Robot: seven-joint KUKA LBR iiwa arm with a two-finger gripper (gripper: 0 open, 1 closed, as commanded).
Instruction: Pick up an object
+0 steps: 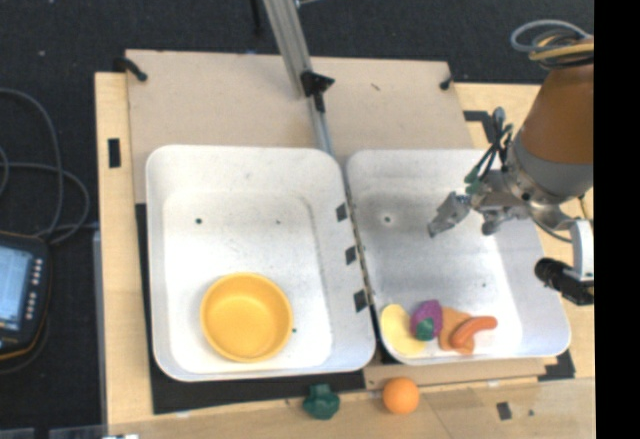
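Note:
The right bin [400, 187] holds a cluster of small toys at its front edge: a pale yellow piece [394, 324], a purple piece with a green end [427, 317], and an orange carrot-like piece [466, 329]. My gripper [468, 212] hangs over the middle right of this bin, well behind the toys, with one finger [446, 215] pointing left and down and the other finger [491, 219] apart from it. Nothing sits between the fingers. The left bin [240, 187] holds a yellow bowl [246, 316] at its front.
An orange ball [400, 395] and a small green object [321, 402] lie on the bench in front of the bins. A metal post [285, 17] rises behind the bins. A dark handset [20, 292] sits at the far left.

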